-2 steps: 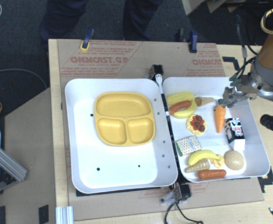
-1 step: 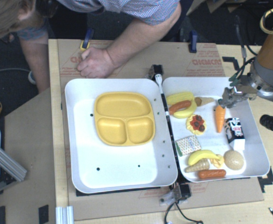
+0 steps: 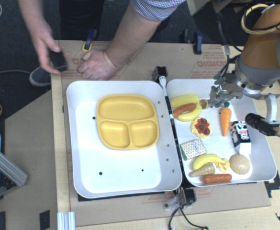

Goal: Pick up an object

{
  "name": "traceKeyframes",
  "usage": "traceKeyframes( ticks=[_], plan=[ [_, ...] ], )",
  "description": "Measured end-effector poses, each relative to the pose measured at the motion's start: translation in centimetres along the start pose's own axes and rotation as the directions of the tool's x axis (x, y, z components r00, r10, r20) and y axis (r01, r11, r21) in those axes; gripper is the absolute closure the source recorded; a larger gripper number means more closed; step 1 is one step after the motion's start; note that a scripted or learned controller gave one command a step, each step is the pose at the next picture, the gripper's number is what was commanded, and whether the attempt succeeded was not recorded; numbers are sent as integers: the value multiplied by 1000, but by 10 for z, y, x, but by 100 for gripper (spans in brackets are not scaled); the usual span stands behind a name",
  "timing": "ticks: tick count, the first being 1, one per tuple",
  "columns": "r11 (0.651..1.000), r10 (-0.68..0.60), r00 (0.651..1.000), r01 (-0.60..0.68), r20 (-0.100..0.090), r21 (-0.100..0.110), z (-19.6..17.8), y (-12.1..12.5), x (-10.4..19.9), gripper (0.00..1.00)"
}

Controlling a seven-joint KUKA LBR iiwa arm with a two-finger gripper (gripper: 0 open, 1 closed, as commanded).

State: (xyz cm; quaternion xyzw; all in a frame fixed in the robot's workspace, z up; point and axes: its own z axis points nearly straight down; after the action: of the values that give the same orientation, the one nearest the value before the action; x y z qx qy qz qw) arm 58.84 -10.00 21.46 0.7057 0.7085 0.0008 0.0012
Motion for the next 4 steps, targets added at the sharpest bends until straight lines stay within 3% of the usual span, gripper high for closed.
traceKeyframes(
  ticks=[2, 3, 4],
  plan=[
    [1000, -2, 1000, 2, -2, -1, -1, 43, 100, 100],
    [1000, 4, 1000, -4, -1, 3, -12, 33, 94, 100],
    [1000, 2, 1000, -2, -1, -1, -20, 42, 98, 100]
  ],
)
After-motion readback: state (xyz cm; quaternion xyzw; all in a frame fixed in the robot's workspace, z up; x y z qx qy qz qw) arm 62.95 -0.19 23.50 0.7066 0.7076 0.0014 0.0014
